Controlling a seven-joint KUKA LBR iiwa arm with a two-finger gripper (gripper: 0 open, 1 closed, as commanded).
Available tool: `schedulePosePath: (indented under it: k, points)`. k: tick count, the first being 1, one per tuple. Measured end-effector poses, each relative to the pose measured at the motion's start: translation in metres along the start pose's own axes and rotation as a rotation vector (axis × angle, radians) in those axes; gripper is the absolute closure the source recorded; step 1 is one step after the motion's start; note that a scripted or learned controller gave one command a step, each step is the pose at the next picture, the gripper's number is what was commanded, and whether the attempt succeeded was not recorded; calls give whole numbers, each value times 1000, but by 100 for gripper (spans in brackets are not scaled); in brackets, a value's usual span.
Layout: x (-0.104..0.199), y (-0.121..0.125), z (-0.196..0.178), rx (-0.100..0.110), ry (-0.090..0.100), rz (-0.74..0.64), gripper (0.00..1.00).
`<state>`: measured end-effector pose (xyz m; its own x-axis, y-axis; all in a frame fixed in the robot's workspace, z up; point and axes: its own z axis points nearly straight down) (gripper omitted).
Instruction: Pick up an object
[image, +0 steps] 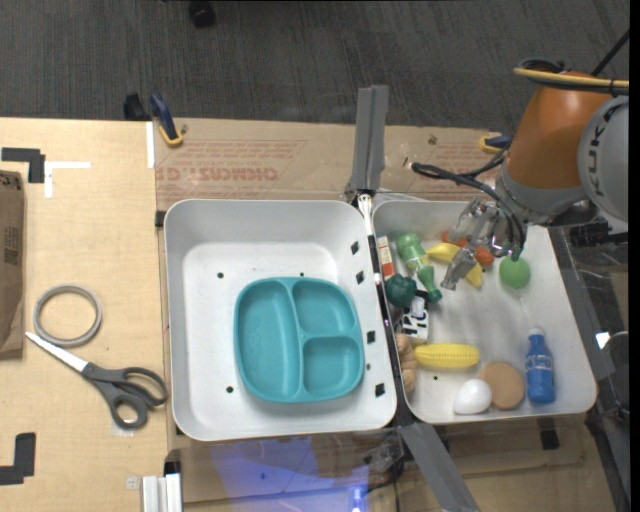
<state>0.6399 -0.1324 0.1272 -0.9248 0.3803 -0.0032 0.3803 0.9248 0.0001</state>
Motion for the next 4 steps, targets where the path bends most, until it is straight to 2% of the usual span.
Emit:
schedulePosePath:
  k: [1,2,3,4]
  points:
    - [-4,-19,34,0,0,68,0]
    - [-6,-18,23,0,-6,65,100]
    - [75,-18,34,-1,0,-56,100]
    - [78,1,-90,-1,-1,47,100]
